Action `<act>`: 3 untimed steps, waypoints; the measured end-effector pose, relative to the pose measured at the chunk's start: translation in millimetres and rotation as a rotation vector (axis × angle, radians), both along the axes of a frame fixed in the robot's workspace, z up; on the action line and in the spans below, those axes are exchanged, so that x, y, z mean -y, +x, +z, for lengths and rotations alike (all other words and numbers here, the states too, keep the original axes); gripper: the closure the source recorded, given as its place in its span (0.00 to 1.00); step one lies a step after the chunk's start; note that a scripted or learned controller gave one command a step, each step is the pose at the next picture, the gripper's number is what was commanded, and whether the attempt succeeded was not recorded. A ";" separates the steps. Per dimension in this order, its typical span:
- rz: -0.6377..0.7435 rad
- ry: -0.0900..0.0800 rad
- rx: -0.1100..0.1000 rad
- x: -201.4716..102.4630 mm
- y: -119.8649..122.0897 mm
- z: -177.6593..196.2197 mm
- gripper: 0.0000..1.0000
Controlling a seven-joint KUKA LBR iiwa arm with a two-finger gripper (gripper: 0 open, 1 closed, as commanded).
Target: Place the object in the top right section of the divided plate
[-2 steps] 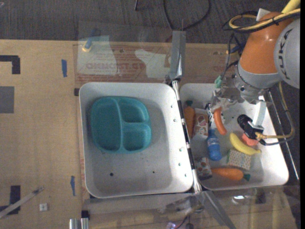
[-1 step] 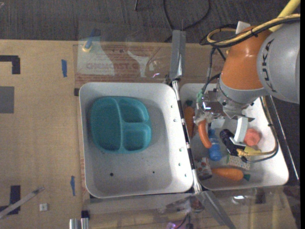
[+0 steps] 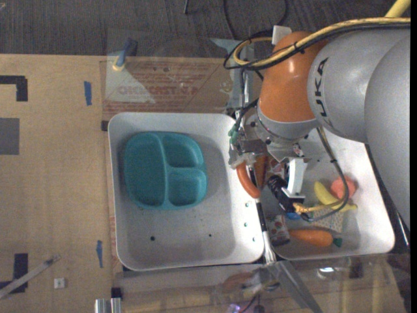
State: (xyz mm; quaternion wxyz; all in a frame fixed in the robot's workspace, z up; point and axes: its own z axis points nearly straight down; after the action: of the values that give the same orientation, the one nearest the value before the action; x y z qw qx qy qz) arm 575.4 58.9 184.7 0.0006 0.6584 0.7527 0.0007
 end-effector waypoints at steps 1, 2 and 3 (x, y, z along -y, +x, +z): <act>-0.023 0.000 -0.001 -78.1 -22.0 76.3 1.00; -0.085 0.000 -0.001 -124.5 -2.0 82.4 1.00; -0.058 -0.001 -0.006 -140.5 2.7 26.5 1.00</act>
State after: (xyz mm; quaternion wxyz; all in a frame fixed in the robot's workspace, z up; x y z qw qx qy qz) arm 578.2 199.3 211.2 -0.0012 0.6798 0.7334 -0.0019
